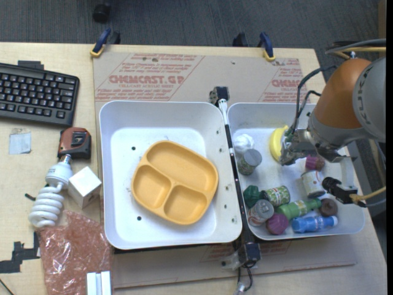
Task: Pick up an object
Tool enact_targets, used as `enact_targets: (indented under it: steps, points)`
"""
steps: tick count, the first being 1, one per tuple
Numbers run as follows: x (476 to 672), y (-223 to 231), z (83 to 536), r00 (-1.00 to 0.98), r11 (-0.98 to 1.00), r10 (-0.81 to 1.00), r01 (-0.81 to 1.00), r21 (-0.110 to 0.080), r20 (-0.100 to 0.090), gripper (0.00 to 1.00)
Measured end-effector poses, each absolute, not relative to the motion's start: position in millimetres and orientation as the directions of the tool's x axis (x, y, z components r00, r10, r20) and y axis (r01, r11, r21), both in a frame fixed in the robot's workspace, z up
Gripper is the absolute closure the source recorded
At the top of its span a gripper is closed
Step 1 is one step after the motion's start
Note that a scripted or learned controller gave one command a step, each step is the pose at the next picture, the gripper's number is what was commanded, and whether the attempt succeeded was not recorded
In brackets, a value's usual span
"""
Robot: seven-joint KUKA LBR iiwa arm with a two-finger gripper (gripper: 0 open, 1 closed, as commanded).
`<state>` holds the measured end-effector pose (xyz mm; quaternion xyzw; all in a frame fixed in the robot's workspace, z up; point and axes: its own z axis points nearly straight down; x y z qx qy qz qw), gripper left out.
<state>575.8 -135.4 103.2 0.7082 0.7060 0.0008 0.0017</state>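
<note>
Yellow ball (279, 141) beside your gripper (288, 154) looked light and slick, so you'd have wanted its middle; couldn't tell what the jaws were doing.

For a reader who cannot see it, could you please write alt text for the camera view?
A grey robot arm with an orange band reaches from the right into the right white bin, its gripper low beside a yellow object among small cans and bottles. The left white bin holds a yellow divided plate; a keyboard and a spiral light bulb lie alongside.
</note>
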Motion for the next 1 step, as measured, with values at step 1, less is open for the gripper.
enact_targets:
  steps: [1]
  points:
    - [584.1, -101.8, 197.4, -0.002, 0.002, 1.000, 1.000, 0.003, -0.001, 1.00]
